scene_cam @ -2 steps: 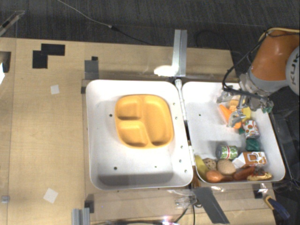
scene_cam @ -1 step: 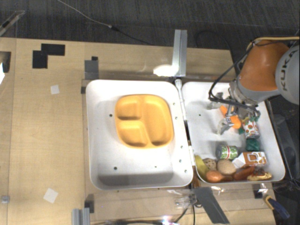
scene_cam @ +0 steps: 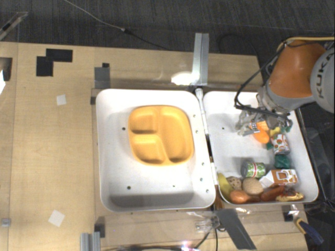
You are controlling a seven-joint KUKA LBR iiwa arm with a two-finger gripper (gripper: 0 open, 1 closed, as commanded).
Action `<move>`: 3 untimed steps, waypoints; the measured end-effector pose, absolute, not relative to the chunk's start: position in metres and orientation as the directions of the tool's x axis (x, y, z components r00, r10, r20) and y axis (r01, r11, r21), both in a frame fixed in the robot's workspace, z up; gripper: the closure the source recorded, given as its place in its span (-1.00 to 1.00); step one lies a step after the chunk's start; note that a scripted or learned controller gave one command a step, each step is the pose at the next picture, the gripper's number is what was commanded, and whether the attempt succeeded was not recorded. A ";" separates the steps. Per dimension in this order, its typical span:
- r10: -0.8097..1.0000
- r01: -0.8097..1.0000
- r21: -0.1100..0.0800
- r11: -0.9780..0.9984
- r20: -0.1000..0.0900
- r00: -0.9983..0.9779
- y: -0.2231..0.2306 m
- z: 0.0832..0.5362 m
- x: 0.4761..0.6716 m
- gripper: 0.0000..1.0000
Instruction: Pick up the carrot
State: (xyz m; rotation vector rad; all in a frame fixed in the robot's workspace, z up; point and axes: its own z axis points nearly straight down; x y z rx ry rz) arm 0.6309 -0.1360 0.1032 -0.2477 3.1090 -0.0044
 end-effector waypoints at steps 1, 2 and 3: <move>-0.164 -0.164 -0.007 0.986 -0.033 -0.986 -0.134 0.117 0.634 1.00; 0.019 0.019 -0.001 1.000 -0.014 -1.000 -0.200 0.090 0.613 1.00; 0.372 0.372 0.004 0.928 -0.014 -0.928 -0.180 0.089 0.621 1.00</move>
